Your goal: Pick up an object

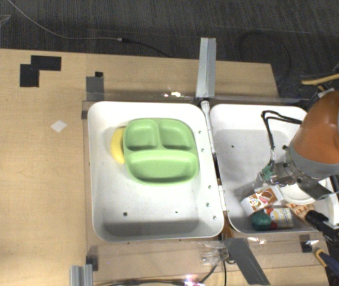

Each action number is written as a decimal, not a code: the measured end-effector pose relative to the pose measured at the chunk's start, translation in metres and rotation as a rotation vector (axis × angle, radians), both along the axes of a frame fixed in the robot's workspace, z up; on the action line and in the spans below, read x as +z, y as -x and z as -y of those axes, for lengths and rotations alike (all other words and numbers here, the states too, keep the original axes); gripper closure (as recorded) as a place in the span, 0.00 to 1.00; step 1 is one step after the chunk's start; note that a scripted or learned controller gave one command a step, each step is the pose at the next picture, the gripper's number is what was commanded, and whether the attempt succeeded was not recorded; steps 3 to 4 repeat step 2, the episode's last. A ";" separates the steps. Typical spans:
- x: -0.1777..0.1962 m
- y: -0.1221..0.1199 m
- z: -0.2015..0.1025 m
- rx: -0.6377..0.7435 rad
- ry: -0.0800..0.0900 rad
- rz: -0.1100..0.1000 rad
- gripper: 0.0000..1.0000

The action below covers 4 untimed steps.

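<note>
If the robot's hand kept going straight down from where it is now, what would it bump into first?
Most likely the small printed packet lying just under the hand in the right bin, though depth is hard to judge from above.

Grey arm (330, 159) with orange band above the wrist, reaching in from the right edge, bent downward at the near right, wrist low, two-finger gripper (268, 174) pointing left and down

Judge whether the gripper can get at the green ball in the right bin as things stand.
Probably yes. The green ball lies uncovered near the right bin's front wall, just below the gripper. A small carton crowds it on one side, so the grasp may be awkward.
</note>
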<state>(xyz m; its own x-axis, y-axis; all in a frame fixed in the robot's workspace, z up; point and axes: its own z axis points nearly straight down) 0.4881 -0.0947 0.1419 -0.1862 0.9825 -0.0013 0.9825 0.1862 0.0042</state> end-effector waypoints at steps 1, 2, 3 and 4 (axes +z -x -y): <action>-0.042 -0.005 0.050 -0.064 0.004 0.016 1.00; 0.078 -0.001 0.018 -0.004 0.001 0.002 1.00; 0.078 -0.001 0.018 -0.004 0.001 0.002 1.00; 0.078 -0.001 0.018 -0.004 0.001 0.002 1.00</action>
